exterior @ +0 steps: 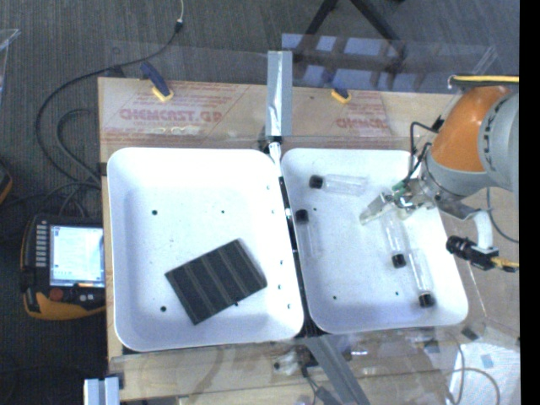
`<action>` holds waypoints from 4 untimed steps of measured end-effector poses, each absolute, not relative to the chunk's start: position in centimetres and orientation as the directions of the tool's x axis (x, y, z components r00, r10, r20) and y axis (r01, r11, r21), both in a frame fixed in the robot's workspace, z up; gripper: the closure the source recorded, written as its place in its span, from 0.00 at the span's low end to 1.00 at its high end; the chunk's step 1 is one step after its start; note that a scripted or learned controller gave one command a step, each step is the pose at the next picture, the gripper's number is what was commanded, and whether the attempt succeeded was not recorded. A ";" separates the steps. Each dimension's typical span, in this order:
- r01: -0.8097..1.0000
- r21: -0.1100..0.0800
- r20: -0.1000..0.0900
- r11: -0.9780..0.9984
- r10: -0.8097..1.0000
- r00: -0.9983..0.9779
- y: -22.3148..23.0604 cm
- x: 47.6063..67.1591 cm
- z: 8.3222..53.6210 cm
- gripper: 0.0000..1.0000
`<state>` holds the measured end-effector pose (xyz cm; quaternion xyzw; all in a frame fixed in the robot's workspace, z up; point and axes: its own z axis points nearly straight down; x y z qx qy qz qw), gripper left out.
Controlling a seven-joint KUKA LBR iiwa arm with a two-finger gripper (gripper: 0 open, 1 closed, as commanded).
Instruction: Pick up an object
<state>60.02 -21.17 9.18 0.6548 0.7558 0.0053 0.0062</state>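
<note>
The end effector (390,202) hung over the upper right part of the right bin (337,310), its tip a pale blur; whether it was released or clenched I could not tell. Just below it lay clear tubes with black caps (407,260), slanting toward the lower right corner and hard to make out against the white floor. Another clear tube (337,182) lay to its upper left. A dark ribbed block (216,280) rested well apart in the left bin (135,184), toward the lower middle. The arm (477,142) was cut off at the frame's right edge. The bench (194,112) showed beyond the bins.
</note>
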 end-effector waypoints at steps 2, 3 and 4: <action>0.984 0.020 -0.005 0.179 0.984 -0.179 -21.7 56.7 10.1 1.00; 0.987 0.000 -0.001 0.161 0.987 -0.161 -15.8 60.8 20.7 1.00; 0.986 -0.001 0.000 0.166 0.986 -0.166 -10.5 64.1 21.2 1.00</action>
